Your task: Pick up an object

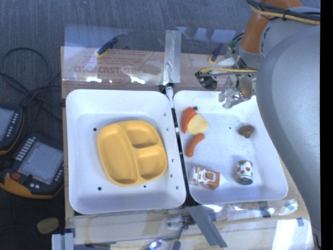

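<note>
Claw [235,94] hangs over the right bin's [270,189] one o'clock corner, nothing between its fingers, which look slightly spread. The arm's [291,87] bulk hides the bin's three o'clock rim. Brown lump [246,130] sits near three o'clock, too blurred to name; small can [244,172] at five.

No legible text (labels blurred).

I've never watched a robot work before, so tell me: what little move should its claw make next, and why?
Probably a short move down and toward the brown lump, the nearest item. The gripper hangs above the far edge of the right bin with nothing between its fingers, and that lump lies alone, apart from the carrot and the can.
</note>
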Robot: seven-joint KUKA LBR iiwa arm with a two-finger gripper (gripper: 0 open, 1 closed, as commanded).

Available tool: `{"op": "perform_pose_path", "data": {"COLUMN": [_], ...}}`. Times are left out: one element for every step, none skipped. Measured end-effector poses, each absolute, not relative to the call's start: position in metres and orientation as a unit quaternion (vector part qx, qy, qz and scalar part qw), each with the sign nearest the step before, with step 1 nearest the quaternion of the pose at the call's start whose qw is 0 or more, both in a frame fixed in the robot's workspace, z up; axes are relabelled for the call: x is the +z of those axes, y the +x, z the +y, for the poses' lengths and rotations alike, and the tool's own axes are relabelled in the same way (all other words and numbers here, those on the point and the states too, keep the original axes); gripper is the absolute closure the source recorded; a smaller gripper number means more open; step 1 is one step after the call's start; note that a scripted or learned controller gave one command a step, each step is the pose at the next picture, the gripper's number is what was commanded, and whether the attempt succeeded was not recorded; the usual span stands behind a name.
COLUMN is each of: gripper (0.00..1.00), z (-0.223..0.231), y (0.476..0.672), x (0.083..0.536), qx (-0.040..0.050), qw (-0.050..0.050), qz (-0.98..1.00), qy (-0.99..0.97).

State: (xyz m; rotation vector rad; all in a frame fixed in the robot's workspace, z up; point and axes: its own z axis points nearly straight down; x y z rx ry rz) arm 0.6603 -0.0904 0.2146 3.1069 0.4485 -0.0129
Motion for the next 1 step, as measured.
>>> {"op": "perform_pose_path", "data": {"gripper": [1.00], "z": [-0.1006], "y": [0.6381], "x": [0.1289], "qx": [-0.0050], "qw": [0.000], "qz": [0.131], "qy": [0.991]}}
